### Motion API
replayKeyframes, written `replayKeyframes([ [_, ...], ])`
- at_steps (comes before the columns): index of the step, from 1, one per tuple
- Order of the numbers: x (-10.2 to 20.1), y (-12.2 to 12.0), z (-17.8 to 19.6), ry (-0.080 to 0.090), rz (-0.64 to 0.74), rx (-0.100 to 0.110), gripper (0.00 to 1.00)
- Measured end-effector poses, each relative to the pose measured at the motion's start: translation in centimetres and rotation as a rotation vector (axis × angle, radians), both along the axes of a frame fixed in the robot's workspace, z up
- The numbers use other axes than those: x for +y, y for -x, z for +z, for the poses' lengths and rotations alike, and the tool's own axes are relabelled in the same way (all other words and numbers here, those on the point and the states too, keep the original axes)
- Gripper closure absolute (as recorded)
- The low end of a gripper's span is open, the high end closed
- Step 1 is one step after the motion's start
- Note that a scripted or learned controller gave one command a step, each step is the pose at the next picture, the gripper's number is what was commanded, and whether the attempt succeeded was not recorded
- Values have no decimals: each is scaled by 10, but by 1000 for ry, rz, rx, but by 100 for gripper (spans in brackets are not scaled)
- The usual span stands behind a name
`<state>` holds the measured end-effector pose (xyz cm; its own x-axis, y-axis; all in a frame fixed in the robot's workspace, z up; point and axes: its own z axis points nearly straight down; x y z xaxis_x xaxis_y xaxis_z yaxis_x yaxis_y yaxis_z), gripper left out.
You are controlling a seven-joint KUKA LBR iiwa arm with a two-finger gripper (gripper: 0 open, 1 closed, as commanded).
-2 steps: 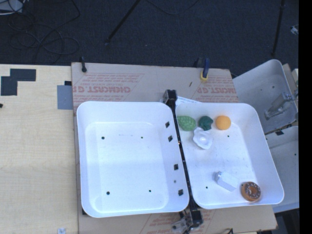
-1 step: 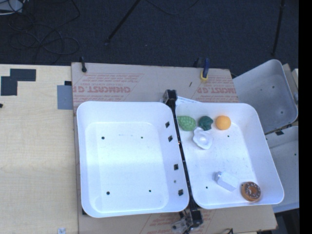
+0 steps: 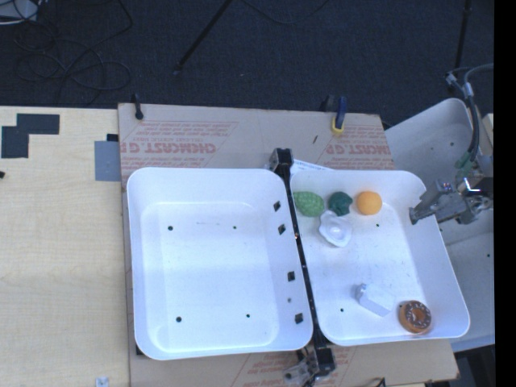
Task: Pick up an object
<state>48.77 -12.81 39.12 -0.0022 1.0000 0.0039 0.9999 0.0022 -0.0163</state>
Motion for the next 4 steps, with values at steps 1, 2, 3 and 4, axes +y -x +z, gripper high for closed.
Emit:
replayKeyframes([
  [1, 15, -9, 33, 4, 1, -17, 0],
  [2, 19, 12, 97, 5, 0, -21, 0],
  [3, 20, 11, 103, 5, 4, -13, 100],
  [4, 18, 14, -48, 1, -3, 2, 100],
])
